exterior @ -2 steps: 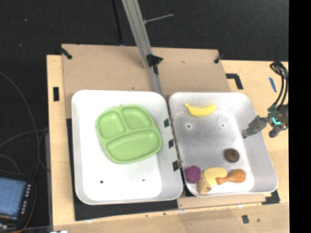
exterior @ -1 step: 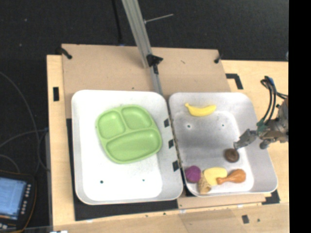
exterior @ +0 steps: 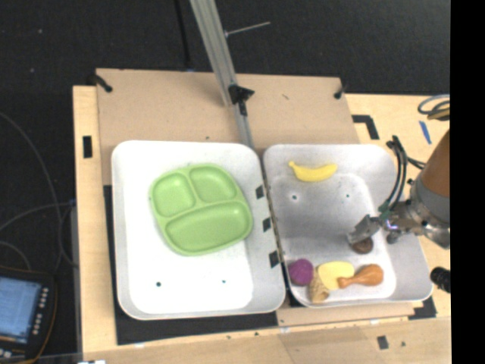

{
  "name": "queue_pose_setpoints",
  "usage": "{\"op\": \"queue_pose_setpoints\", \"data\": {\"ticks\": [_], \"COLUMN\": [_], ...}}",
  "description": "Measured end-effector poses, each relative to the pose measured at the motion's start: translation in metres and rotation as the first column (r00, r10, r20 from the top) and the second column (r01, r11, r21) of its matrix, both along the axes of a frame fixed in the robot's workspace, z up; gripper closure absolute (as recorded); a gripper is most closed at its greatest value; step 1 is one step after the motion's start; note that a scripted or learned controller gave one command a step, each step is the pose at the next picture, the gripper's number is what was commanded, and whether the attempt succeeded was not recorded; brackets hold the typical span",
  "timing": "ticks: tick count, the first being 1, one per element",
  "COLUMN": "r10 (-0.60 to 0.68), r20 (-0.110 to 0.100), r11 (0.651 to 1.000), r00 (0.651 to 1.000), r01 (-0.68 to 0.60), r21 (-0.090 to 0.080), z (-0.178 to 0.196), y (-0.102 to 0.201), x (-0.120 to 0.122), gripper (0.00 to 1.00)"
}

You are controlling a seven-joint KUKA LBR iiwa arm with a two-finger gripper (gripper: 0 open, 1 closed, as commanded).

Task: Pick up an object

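My claw (exterior: 366,233) hung over a small brown object (exterior: 363,243) toward the right bin's (exterior: 318,203) near edge; whether it was apart or together, I couldn't tell. The piece looked light and rigid, best pinched across its middle.

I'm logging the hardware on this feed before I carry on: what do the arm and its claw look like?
The arm comes in from the right, with an orange-brown band above a grey wrist section. Dark cables loop beside it, with a hint of green among them. The claw is a small grey metal assembly, too blurred to make out markings.
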State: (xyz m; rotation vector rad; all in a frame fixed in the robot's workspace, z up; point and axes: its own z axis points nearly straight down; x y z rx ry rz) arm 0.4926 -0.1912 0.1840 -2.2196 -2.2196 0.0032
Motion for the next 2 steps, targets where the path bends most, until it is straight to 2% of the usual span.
{"op": "queue_pose_setpoints", "data": {"ticks": [1, 2], "r10": [-0.001, -0.004], "r20": [0.001, 0.009], "r11": [1.000, 1.000], "r00": [1.000, 1.000], "r01": [0.001, 0.004], "r21": [-0.001, -0.003], "z": [-0.044, -0.030], "y": [0.005, 0.003], "x": [0.002, 0.004], "gripper": [0.00, 1.00]}}
